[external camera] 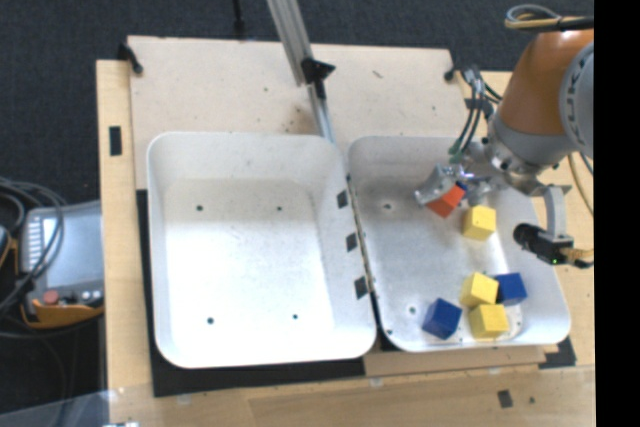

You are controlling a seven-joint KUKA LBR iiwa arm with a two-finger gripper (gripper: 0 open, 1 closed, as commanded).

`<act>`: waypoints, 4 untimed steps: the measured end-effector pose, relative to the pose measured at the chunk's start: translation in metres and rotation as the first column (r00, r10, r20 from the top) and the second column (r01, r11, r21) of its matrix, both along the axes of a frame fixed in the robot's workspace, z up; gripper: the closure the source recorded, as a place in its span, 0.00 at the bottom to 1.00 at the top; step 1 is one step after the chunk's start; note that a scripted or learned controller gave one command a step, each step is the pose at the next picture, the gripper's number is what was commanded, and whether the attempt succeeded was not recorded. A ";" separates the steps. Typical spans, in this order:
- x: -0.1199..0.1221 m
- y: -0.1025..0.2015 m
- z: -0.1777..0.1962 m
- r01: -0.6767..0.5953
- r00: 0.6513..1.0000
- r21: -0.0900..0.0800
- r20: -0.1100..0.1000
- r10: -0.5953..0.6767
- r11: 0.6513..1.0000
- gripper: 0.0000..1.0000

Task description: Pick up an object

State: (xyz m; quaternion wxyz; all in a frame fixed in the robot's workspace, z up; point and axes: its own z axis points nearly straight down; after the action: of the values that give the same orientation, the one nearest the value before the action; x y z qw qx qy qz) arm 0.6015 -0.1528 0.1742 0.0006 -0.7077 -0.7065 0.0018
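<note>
The arm [545,100], grey with an orange band, is cut off at the right edge above the right bin [395,215], its upper links out of frame. The hand [447,187] sits low over an orange block [447,199], covering the block's top; whether the fingers close on it cannot be told. Toward that bin's near wall, a blue cube [511,287] is partly hidden behind a yellow cube [480,289]. The table [300,395] runs off the bottom edge.

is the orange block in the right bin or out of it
In. The orange block lies within the right bin walls, at the gripper; whether it is lifted, cannot tell.
</note>
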 end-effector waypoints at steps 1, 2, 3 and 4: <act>-0.004 -0.010 -0.058 0.000 1.000 0.000 -0.001 0.000 1.000 0.00; -0.002 -0.010 -0.043 0.005 1.000 0.002 0.007 -0.005 1.000 1.00; -0.001 -0.020 0.005 0.001 1.000 0.000 0.010 -0.001 1.000 1.00; 0.000 -0.021 0.042 -0.004 1.000 0.000 0.009 0.004 1.000 1.00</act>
State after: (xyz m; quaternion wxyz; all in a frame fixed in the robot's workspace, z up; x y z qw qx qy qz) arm 0.6016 -0.1739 0.2165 -0.0028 -0.7063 -0.7079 -0.0015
